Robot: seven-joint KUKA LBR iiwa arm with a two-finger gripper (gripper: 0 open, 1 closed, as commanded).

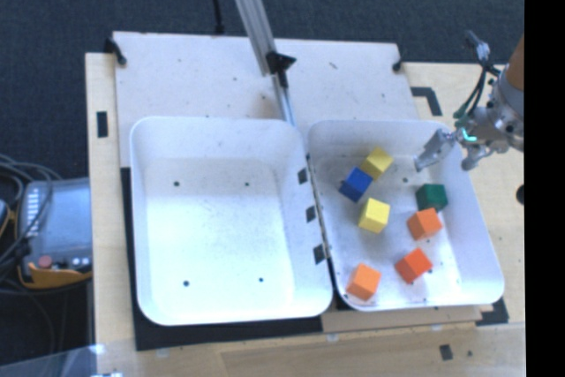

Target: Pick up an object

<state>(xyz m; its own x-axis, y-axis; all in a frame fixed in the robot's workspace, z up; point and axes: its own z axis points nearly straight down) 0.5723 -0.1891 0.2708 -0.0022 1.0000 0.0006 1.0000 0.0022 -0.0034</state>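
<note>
Here's the grey two-finger gripper (452,150), poised over the upper right corner of the right-hand shallow white bin (481,234), fingers spread apart with nothing between them. Below it sits the dark green cube (432,195), touching an orange cube (424,223). More blocks lie across that bin: two yellow cubes (378,162) (374,214), a blue cube (356,184) and two more orange cubes (413,264) (364,281). The left white bin (141,190) lies alongside.
</note>
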